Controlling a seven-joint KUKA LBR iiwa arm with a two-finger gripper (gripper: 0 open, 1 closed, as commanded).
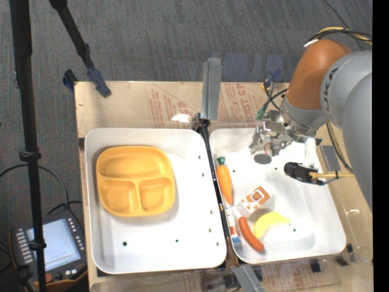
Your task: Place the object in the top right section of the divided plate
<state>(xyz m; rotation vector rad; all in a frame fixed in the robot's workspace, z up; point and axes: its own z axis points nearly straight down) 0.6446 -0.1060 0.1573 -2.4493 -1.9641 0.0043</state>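
Starting at the near edge of the bench, two shallow white bins lay side by side: the left bin (109, 248) and the right bin (316, 236). Nearest in the right bin lay one red sausage-like piece (251, 234), its long axis running on a slant from upper left to lower right, and just beside it one yellow banana-shaped piece (270, 223) with its curve arching away from the camera. A little farther back sat one small orange-and-white box (255, 198), tilted on the diagonal, close to the sausage and banana but seemingly apart from them. One carrot (225, 181) lay along the right bin's left wall, its long axis nearly parallel to that wall, green top pointing away from the camera and narrow tip pointing toward it. Which of these counted as the task's object could not be told from the view. In the left bin sat one yellow divided plate (137, 181) with three sections, one wide section on the far side and two smaller ones nearer; all held nothing. Farther back, over the far part of the right bin, one gripper (265, 146) hung from the grey arm (346, 96) with its orange band, well apart from every item; whether its fingers were spread or closed could not be told.
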